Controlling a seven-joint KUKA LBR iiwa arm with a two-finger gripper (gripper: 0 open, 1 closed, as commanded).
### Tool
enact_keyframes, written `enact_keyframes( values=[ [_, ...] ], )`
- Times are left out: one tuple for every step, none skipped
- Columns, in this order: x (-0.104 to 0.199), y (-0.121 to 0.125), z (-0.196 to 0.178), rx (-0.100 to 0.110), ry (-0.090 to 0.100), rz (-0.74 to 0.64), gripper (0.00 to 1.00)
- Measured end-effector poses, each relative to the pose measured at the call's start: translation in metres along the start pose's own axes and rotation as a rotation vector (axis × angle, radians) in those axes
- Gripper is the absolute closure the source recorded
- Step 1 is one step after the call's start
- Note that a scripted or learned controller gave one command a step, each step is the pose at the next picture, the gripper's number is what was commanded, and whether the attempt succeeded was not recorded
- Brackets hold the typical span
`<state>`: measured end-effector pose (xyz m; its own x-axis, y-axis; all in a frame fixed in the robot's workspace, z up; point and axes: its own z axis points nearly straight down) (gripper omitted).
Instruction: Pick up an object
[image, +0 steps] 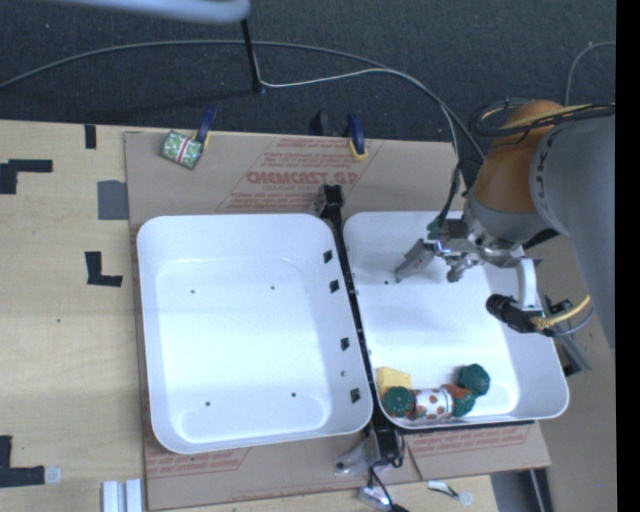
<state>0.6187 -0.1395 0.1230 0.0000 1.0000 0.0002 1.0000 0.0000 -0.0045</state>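
Round green balls (399, 401), yellow block (392, 379), smooth white bin (540, 395).

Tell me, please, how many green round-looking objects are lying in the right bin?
2. One green ball sits beside the yellow block near the divider; another lies at the far end of the cluster, right of the red-spotted can. More may be hidden underneath.

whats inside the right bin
The right bin holds a small cluster against its near wall: a yellow block, a green ball, a red-and-white can and a teal ball. The hand hovers above its far end, covering some floor.
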Motion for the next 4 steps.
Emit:
enact_keyframes(
  values=[
    [0.000, 0.000, 0.040, -0.003, 0.000, -0.001, 0.00],
    [0.000, 0.001, 0.027, -0.006, -0.001, -0.001, 1.00],
    [-0.005, -0.003, -0.033, -0.007, -0.001, 0.000, 1.00],
    [0.000, 0.000, -0.095, -0.010, -0.001, -0.001, 1.00]
  ],
)
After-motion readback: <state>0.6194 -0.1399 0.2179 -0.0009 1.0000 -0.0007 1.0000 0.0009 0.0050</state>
